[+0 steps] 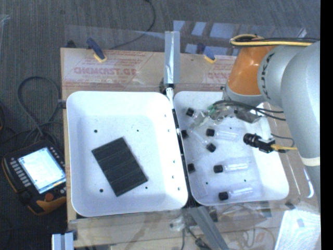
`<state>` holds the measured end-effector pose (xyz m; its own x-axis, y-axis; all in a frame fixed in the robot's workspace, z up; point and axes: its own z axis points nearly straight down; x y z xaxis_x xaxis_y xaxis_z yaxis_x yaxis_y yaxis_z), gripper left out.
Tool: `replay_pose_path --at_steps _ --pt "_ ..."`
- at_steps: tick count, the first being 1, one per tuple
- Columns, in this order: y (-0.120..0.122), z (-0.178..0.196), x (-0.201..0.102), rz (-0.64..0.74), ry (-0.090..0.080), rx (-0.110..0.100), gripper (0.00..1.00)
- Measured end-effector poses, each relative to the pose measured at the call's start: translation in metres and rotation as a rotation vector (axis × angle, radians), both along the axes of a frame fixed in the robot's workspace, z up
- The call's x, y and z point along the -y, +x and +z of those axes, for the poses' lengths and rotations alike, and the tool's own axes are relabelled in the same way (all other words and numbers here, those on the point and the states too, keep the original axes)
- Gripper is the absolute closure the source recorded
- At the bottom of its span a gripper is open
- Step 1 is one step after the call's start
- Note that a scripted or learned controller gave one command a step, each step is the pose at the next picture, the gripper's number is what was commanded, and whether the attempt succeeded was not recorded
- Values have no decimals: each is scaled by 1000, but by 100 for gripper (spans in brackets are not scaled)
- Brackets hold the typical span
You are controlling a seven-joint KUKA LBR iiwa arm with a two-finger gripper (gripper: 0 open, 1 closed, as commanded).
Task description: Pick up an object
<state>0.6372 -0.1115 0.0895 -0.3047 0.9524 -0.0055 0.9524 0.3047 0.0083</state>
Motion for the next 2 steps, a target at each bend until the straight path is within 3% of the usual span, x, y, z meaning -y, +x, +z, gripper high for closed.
replay_pose_path --at_steps 1,2 --pt "0 9 0 1 1 -2 100" --pt "31 127 -58 -103 1 -9 100"
